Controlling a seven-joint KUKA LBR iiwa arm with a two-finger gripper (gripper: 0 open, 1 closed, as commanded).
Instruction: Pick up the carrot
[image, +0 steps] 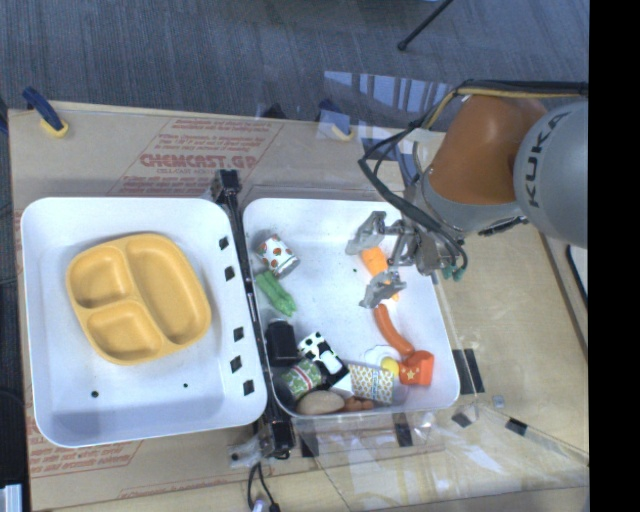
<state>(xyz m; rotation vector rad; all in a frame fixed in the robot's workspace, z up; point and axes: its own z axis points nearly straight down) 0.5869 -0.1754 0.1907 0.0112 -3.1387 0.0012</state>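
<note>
Gripper (377, 265) over the carrot (374, 261) in the right bin (330, 215).
Its fingers stand spread wide, one either side of the orange carrot piece, seemingly not closed on it; a yellow divided tray (137, 297) sits in the left bin (40, 400).

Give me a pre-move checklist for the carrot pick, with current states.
1. Carrot located: ok, an orange piece lies in the right bin, near its right wall.
2. Claw over target: ok, its fingers straddle that piece.
3. Carrot gripped: cannot tell, the fingers hide the contact.
4. Neighbours clear: not ok, an orange sausage-like toy lies just below the claw.
5. Lift path: ok, the cable loops behind the wrist, away from the bin.
6. Yellow tray: ok, in the left bin, out of the way.
</note>
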